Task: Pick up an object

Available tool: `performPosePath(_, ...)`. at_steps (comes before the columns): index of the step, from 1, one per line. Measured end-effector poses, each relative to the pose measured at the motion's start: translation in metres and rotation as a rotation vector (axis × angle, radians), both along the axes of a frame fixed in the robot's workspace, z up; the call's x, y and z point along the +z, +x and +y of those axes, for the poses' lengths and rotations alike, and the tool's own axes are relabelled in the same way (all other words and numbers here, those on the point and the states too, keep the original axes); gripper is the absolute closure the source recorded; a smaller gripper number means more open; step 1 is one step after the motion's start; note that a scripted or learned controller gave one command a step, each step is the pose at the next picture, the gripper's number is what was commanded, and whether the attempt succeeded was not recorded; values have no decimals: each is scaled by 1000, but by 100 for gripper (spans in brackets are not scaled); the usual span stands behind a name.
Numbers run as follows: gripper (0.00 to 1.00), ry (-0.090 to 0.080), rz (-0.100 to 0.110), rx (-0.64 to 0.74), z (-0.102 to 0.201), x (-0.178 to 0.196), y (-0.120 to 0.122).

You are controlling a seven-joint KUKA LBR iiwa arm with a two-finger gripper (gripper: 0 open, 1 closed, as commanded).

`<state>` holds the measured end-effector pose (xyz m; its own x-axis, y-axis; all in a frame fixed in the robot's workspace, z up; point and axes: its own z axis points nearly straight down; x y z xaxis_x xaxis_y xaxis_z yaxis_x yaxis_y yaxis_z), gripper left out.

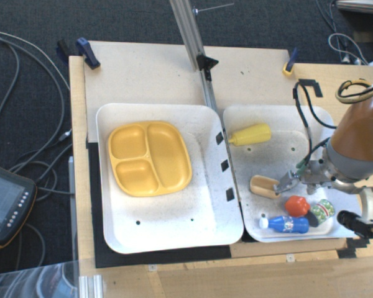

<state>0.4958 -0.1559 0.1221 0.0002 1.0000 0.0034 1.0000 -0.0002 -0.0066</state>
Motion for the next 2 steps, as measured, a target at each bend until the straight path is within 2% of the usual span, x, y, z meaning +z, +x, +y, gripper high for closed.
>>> performPosePath(1,100,-2,-8,1,0,14,2)
performPosePath(2,100,-5,-13,2,0,58,9)
